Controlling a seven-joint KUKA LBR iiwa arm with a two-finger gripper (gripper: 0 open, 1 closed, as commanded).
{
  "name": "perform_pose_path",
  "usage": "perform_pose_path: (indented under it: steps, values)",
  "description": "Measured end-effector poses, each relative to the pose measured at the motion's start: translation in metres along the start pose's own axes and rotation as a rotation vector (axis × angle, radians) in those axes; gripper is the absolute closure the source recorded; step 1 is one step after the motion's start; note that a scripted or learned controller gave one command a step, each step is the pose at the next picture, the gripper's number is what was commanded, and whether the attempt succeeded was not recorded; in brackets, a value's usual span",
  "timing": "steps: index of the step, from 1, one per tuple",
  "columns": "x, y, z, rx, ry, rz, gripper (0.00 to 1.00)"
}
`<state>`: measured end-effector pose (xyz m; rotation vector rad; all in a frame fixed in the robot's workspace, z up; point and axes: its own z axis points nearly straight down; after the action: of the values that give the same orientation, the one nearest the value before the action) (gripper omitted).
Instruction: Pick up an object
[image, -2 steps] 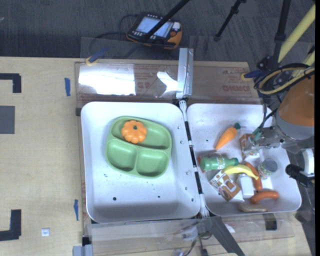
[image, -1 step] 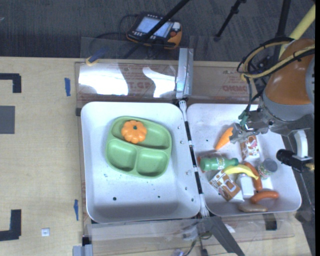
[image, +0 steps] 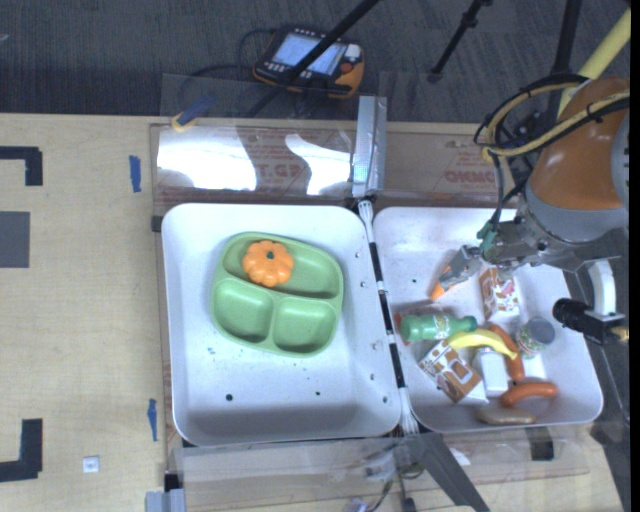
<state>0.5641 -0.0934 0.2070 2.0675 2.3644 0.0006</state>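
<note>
The right bin (image: 410, 240) holds several small items. A green bottle (image: 435, 326) lies on its side beside a yellow banana (image: 483, 341). A brown and white carton (image: 452, 370) and a red sausage (image: 525, 394) lie near the front. A red and white packet (image: 500, 293) sits just below my gripper (image: 497, 247). A grey piece with an orange tip (image: 455, 272) lies to the gripper's left. The gripper hangs low over the bin's back right part, and the wrist hides how it stands. I see nothing held in it.
The left bin (image: 190, 300) bears a green divided plate (image: 300, 325) with an orange pumpkin (image: 268, 263) in its back compartment. A small grey can (image: 533, 335) stands at the right bin's right side. The arm's grey body and cables fill the upper right.
</note>
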Motion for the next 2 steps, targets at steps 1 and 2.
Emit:
perform_pose_path:
  steps: [1,2]
  values:
    - [-0.022,0.037,0.121,-0.001,0.001,-0.214,0.00]
    - [-0.022,0.036,0.111,0.001,0.002,-0.210,1.00]
